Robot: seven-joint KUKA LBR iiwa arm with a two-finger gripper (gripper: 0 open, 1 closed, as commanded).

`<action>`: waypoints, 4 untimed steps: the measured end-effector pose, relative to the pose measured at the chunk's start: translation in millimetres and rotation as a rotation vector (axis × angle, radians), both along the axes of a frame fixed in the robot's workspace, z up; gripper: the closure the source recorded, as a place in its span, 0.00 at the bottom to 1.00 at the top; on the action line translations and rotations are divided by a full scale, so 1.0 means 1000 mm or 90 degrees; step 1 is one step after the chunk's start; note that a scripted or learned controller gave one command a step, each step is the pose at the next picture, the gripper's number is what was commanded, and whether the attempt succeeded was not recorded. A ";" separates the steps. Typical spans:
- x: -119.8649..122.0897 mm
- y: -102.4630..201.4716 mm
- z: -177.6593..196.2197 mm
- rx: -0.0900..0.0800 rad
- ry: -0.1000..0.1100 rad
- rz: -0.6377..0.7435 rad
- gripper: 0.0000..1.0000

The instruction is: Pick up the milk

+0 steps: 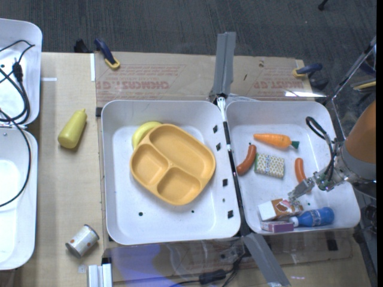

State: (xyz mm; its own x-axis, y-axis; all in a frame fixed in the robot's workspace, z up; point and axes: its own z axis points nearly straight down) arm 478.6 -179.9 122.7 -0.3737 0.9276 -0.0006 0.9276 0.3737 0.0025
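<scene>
Arm [366,139]: cut off at the right edge.
Yellow plate [143,133]: mostly hidden under the tray [172,163].

Two white bins: the left bin [114,160] has one yellow divided tray [172,171]. The right bin [269,115] has two sausages [246,159] [299,169], one carrot [274,140], one sponge [269,165], one milk carton [276,208], one blue bottle [316,217]. On the desk [66,190]: one mustard bottle [72,129], one can [81,240], two clamps [106,54] [307,70].
</scene>
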 end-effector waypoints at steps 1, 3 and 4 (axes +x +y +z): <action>-0.001 0.082 -0.032 0.000 0.003 -0.096 0.00; -0.001 0.154 0.068 -0.001 0.003 -0.451 1.00; -0.001 0.200 0.068 -0.001 0.004 -0.089 1.00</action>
State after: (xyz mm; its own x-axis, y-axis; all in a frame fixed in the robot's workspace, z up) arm 477.3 20.2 190.4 -0.2404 0.9707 -0.0001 0.9707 0.2404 -0.0044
